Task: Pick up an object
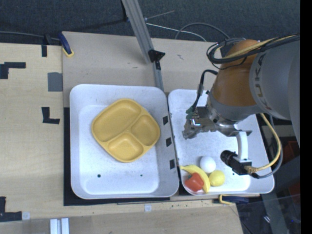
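Hand [192,128] low over right bin [214,140]

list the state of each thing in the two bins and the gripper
yellow divided plate: lying flat in the left bin, tilted askew to its walls, compartments bare
white ball: resting in the right bin near its front, untouched
banana: lying in the right bin's front corner, curved around the red object
red object: resting against the banana
yellow lemon-like fruit: resting beside the banana
gripper: over the right bin, nothing seen held
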`<state>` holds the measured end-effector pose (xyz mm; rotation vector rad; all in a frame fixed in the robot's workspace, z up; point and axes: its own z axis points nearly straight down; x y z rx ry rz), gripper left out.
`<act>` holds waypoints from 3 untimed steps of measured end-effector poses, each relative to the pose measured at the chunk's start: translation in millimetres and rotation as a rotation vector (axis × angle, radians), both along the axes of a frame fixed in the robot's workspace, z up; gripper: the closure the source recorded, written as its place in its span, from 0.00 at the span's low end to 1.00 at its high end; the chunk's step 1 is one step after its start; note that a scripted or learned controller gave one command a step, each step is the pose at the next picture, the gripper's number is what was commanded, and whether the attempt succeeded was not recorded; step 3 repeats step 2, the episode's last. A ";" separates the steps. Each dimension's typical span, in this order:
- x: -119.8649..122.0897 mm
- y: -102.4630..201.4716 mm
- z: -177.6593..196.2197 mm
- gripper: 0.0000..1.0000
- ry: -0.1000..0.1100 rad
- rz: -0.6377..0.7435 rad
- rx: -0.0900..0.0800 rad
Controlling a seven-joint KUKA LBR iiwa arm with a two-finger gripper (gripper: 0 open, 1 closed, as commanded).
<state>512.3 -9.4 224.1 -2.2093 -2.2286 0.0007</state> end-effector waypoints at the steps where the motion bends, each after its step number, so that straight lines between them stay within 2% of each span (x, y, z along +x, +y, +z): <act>1: 1.0 58.9 -3.7 1.00 0.000 -0.001 0.000; 2: 10.9 102.0 -5.7 1.00 0.000 -0.002 -0.001; 3: 10.9 102.0 -5.7 1.00 0.000 -0.002 -0.001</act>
